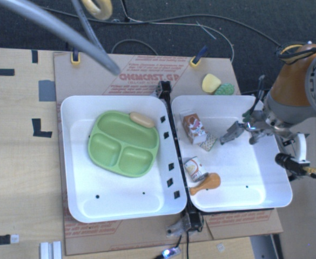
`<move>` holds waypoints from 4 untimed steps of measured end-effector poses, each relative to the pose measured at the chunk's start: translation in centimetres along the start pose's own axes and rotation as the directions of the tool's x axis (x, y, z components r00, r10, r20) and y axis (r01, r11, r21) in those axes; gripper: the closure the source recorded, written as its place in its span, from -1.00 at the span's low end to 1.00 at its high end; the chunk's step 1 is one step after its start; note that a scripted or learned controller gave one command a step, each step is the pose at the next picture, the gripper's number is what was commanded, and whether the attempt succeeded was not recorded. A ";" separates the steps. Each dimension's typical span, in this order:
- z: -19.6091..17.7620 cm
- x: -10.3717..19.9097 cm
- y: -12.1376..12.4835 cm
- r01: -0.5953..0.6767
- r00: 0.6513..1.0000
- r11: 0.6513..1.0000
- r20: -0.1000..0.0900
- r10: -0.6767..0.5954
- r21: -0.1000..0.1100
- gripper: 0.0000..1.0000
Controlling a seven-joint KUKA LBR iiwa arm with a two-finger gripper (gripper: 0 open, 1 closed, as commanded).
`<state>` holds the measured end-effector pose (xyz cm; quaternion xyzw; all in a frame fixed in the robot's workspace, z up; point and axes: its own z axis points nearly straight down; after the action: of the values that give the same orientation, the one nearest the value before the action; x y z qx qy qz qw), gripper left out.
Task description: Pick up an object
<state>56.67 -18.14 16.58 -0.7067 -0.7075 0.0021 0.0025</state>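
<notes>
Glossy green plastic tray [124,143]

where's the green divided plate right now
The green three-compartment plastic plate lies in the left white bin of the camera view, toward its upper middle, with a small tan oval piece resting on its upper rim.

A robotics lab is indicated: two white bins [71,144] are clamped side by side onto cardboard [147,72] on a desk [17,144], black tape marks [39,127] are stuck down, and cables [163,20] are strung across dark carpet.
</notes>
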 end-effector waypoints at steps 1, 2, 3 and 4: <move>4.6 -0.5 -0.5 -0.001 1.000 1.000 0.001 0.001 0.000 -1.00; 8.2 -0.5 -0.5 0.000 1.000 1.000 0.003 0.000 -0.006 -1.00; 7.0 -0.5 -0.4 0.001 1.000 1.000 0.004 -0.001 -0.009 1.00; 2.8 -0.5 -0.6 0.000 1.000 1.000 0.000 0.000 -0.009 1.00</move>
<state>56.09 -18.59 13.83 -0.7066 -0.7076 -0.0009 -0.0009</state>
